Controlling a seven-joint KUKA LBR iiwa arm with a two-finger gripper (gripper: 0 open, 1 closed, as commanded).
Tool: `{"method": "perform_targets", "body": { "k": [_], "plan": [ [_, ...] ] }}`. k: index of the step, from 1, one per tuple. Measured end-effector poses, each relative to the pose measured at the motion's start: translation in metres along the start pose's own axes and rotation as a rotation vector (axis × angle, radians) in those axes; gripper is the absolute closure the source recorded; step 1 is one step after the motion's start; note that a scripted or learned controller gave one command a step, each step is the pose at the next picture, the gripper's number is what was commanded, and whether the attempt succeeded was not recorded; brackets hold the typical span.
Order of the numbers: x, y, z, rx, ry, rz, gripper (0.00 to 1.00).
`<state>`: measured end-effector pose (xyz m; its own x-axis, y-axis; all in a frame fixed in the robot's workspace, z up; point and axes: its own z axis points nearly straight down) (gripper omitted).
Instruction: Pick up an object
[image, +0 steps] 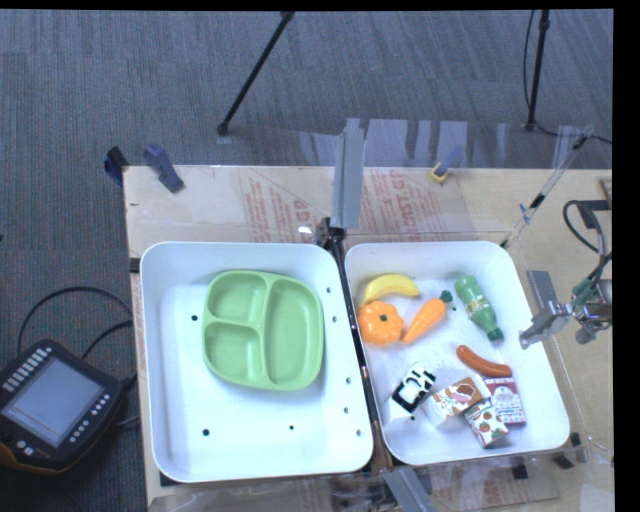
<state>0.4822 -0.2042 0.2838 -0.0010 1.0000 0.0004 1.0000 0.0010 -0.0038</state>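
Observation:
The right bin (540, 400) holds several toy foods. A yellow banana (390, 288) lies at its back left, with an orange pumpkin (381, 323) just in front of it and a carrot (424, 319) leaning beside the pumpkin. A green bottle (478, 306) lies toward the back right. A red-brown sausage (484, 361) rests near the right wall. At the front sit a black-and-white piece (412, 390) and two small cartons, one (456, 398) beside the other (497, 412), which has strawberry print.
The left bin (170, 400) carries a green divided plate (265, 330). A grey post (348, 185) rises behind the seam between the bins. A metal bracket (545, 322) and cables (588, 225) sit off the right bin's right wall. A pendant (55, 400) lies on the floor at left.

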Motion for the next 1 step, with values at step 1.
{"method": "perform_targets", "body": {
  "k": [1],
  "plan": [
    [0.0391,0.0009,0.1739,-0.019,0.001,0.055,0.00]
  ]
}}
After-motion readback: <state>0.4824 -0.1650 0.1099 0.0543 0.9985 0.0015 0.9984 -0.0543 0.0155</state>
